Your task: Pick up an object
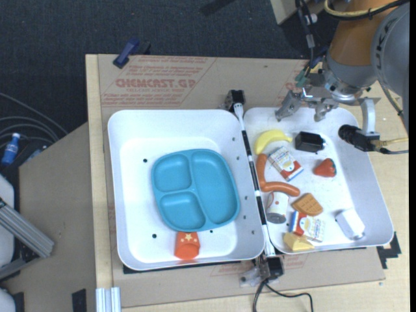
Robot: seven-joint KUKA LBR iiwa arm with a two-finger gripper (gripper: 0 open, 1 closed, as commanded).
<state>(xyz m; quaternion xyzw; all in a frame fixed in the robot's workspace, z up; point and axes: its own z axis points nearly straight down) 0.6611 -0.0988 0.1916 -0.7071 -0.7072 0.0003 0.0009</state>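
Observation:
My gripper [304,110] hangs over the far edge of the right bin [376,194], its two grey fingers spread apart with nothing between them. Just below it in that bin lie a yellow banana [272,138] and a small black block [309,142]. Further down are a red strawberry [325,168], a red and white carton [286,163], two orange sausages [278,187], a waffle-like cookie [307,205], a small can [275,210], a white cylinder [350,223] and a cheese wedge [297,242].
The left bin [130,142] holds a blue divided plate [194,188] and an orange cup [187,245] near its front wall. A black clamp [235,100] sits at the far end of the seam between the bins. Bare bench board surrounds both bins.

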